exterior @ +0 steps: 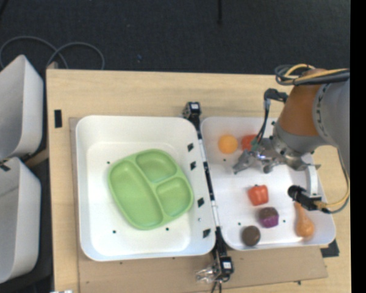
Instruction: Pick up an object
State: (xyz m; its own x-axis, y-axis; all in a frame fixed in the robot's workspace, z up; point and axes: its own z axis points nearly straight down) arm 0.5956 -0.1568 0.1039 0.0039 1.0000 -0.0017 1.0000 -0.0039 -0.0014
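In the right bin point(232, 224) lie several small objects. An orange ball point(227, 143) sits at the back left, with a red piece point(248, 141) beside it, partly hidden by the arm. A red pepper point(258, 194) is in the middle. A purple object point(268, 217) and a brown ball point(251, 235) lie near the front, and an orange carrot point(304, 223) at the front right. My gripper point(251, 166) hangs over the bin's back half, above the red pepper and right of the orange ball. Its fingers point(239, 166) are spread open with nothing between them.
The left bin point(91, 224) holds a green divided plate point(149, 188). A ridge with black clips point(205, 182) separates the two bins. The grey arm with its orange band point(299, 112) and cables comes in from the right over the right bin's far corner.
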